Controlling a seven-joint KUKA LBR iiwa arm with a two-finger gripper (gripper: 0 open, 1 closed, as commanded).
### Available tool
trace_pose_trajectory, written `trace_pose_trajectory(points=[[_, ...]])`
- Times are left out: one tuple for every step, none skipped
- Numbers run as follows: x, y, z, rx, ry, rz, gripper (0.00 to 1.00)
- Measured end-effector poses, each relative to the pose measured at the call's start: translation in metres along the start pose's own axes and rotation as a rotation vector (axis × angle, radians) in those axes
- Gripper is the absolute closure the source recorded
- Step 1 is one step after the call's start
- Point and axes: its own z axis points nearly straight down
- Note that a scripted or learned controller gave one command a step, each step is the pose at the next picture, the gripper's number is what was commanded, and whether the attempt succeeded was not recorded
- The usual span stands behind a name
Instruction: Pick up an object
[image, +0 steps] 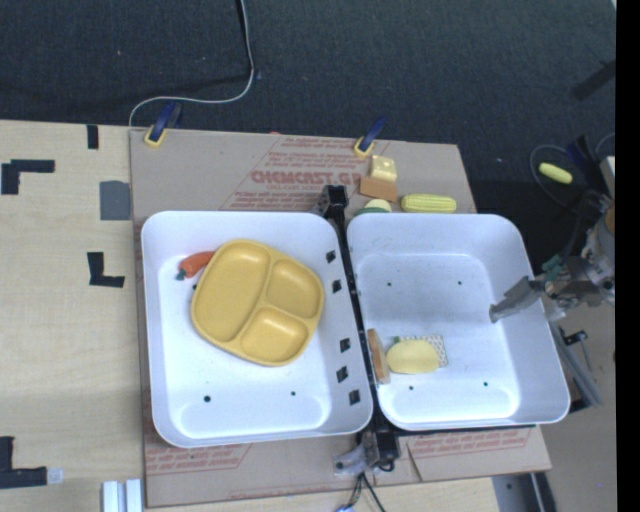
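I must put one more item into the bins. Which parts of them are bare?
Right white bin: bare from its back wall down to the yellow lemon-shaped toy. Left white bin: a bare strip along the front wall, below the yellow divided plate. Crowded: around the plate, and near the gripper.

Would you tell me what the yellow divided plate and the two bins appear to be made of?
The yellow divided plate looks like moulded plastic with a matte finish: uniform colour, rounded compartment ridges. The left bin and right bin look like smooth white plastic with rounded rims, though painted metal can't be excluded.
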Motion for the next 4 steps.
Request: trace_pose_trajectory(points=[[0.092,-0.004,0.170,0.005,0.004,-0.006,0.00],[0.087,-0.002,0.152,-0.001,0.001,-0.001,1.00],[0.070,-0.005,0.079,-0.004,-0.002,0.002,1.00],[0.071,-0.006,0.082,0.000,0.000,0.001,0.00]])
